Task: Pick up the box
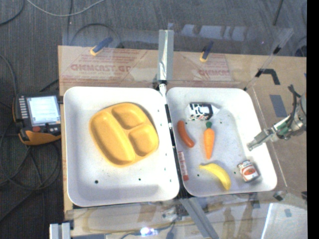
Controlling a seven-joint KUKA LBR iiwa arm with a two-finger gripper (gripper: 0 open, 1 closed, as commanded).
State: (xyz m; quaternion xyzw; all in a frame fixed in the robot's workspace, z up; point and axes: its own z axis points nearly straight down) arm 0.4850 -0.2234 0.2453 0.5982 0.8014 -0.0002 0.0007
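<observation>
The box point(200, 111) is a small black-and-white carton lying near the far wall of the right bin point(259, 113). My gripper point(255, 142) reaches in over that bin's right rim as a thin grey piece pointing down-left. It is well to the right of the box and somewhat nearer the camera, not touching it. Nothing is seen held at its tip.
The right bin also holds a red sausage point(186, 134), a carrot point(209, 139), a banana point(217, 175) and a small red-and-white can point(247, 171) just below the gripper. A yellow divided plate point(124, 132) lies in the left bin point(79, 183). A handheld screen point(39, 111) sits left of the bench.
</observation>
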